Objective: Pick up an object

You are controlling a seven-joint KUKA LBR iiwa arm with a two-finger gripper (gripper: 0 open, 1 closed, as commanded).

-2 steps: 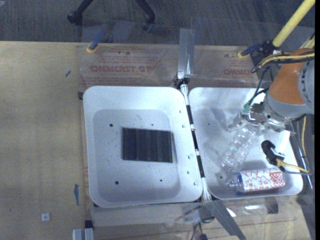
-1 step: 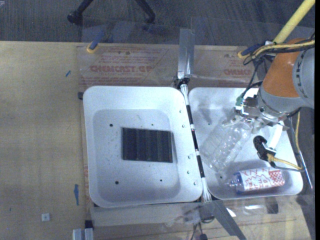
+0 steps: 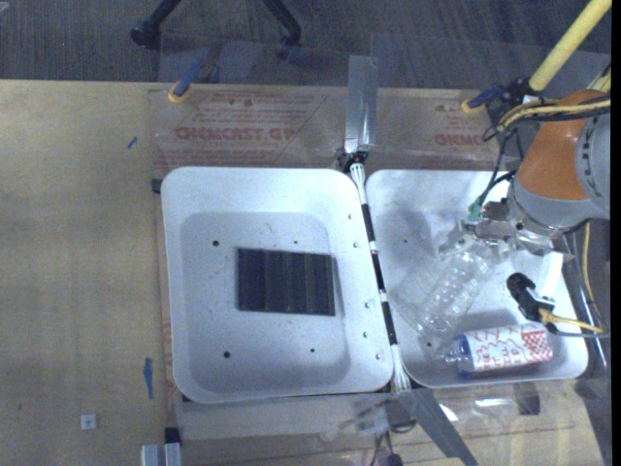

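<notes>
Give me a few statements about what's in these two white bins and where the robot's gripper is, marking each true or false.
1. A dark ridged rectangle lies in the left bin. True.
2. The clear plastic bottle lies in the left bin. False: it lies in the right bin.
3. A red-and-white patterned container lies along the right bin's near edge. True.
4. The gripper is over the left bin. False: it is over the right bin, at the clear plastic bottle's far end.

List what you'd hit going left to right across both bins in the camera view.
dark slatted panel in the left bin → clear plastic bottle → red-and-white labelled container, both in the right bin.
</notes>
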